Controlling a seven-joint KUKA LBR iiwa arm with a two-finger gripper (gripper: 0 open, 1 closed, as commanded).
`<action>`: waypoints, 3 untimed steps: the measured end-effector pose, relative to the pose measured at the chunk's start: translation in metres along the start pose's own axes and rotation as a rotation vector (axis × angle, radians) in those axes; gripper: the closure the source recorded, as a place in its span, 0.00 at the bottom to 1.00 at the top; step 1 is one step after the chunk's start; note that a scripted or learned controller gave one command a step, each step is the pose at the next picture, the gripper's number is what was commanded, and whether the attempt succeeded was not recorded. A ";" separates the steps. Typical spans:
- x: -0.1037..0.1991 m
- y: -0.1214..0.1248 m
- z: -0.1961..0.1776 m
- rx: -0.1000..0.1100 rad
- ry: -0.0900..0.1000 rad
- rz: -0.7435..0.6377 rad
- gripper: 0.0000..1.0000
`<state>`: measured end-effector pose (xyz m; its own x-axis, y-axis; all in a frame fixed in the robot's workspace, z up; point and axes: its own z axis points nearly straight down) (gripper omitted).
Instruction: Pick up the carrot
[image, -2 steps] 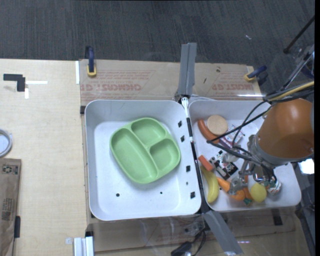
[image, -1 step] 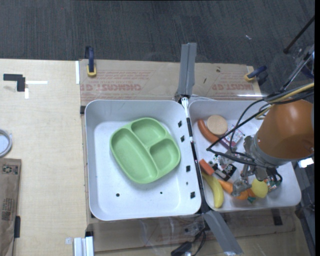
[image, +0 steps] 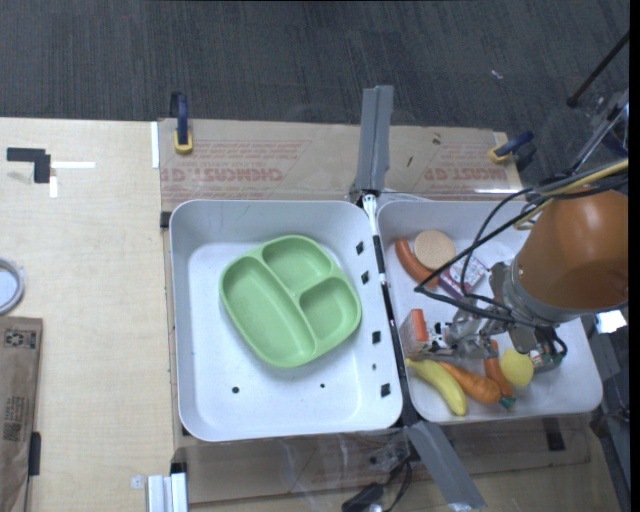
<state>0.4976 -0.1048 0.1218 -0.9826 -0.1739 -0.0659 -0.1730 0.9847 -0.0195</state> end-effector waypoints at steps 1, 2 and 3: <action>-0.036 0.072 -0.069 -0.008 0.065 0.368 1.00; -0.087 0.150 -0.125 -0.001 0.067 0.548 1.00; -0.088 0.192 -0.097 -0.022 0.066 -0.067 1.00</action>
<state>0.5443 0.1007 0.2209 -0.9710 -0.2391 0.0003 -0.2391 0.9710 0.0008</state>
